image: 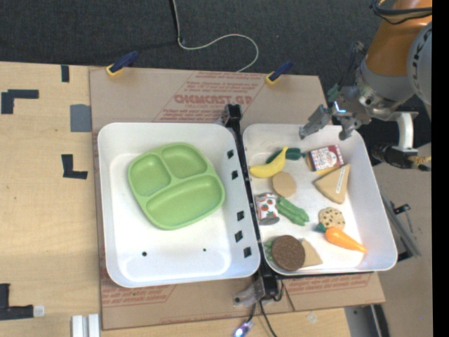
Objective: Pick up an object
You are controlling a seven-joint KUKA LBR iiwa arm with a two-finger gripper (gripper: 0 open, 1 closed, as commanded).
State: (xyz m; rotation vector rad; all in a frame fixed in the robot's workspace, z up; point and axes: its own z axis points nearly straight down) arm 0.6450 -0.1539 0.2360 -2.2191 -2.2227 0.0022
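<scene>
Gripper (330, 120): above the right bin's (375, 209) far edge, jaws apart, nothing between them.
Nearest items: carton (325, 159) and banana (272, 164), near that far edge.
Left bin (112, 209): green plate (175, 184).
Progress: nothing picked; descent, grasp and lift remain.

The grey arm (401, 44) with its orange band is seen at the upper right, angled down and leftward. The gripper (330, 121) is held with fingers spread apart, nothing between them.
</scene>
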